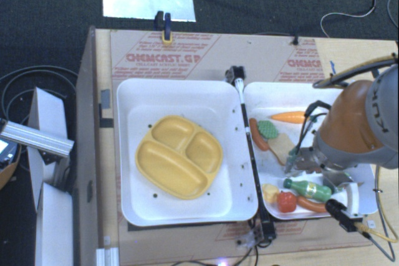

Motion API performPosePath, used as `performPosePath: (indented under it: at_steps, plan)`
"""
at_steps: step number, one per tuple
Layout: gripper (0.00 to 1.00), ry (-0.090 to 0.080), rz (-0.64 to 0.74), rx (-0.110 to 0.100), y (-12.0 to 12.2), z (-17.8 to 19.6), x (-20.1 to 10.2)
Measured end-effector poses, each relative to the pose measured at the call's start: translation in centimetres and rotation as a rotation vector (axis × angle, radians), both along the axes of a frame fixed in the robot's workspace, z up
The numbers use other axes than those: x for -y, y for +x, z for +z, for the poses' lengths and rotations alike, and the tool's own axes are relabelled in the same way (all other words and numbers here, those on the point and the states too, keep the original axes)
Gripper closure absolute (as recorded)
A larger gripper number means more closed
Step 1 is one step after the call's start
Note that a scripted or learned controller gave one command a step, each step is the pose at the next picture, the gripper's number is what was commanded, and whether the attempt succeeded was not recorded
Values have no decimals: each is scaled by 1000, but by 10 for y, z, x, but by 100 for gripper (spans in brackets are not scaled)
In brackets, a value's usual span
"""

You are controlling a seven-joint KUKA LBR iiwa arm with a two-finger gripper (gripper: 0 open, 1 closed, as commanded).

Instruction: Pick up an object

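The right bin holds toy foods. An orange carrot lies at the back, with a green round piece and a brown sausage to its left. A tan bread slice lies in the middle. At the front lie a green bottle, a red tomato, a small yellow piece and an orange sausage. My gripper hangs low over the bin between the bread slice and the green bottle, its tips hidden under the wrist.
The left bin holds a yellow divided plate. A metal divider runs between the two bins. The arm's orange band covers the right side of the right bin. Cables lie on the floor at the left.
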State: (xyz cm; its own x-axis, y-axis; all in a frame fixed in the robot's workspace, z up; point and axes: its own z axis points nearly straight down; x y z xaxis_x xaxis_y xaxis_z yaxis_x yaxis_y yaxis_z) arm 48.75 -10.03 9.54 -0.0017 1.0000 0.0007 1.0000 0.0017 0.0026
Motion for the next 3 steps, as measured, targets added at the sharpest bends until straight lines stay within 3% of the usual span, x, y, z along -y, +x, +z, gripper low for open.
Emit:
performPosePath:
  at_steps: [2,3]
  plan:
    - [100,0,2,4,2,20,0]
    - [0,0,2,4,2,20,0]
